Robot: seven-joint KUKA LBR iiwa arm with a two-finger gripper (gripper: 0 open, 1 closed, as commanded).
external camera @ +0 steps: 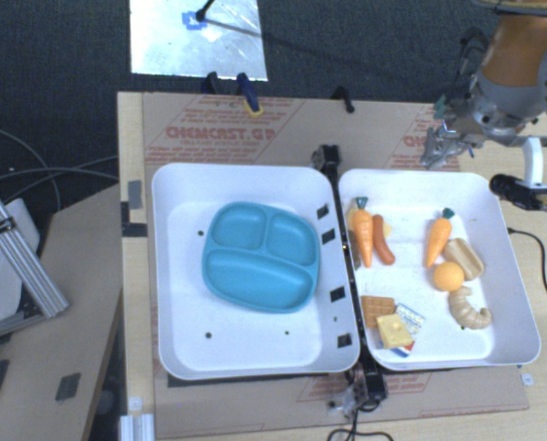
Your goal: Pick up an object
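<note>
My gripper hangs at the far rim of the right bin, near its back middle, with nothing seen in it. Toy foods lie below in that bin: a carrot and a red sausage on the left. Another carrot, a tan bun, an orange ball and a croissant are on the right. A cracker and a yellow cheese piece sit at the front left.
The left bin holds a blue sectioned plate. A black divider with clips runs between the bins. A shiny sheet lies on the dark floor behind the bench.
</note>
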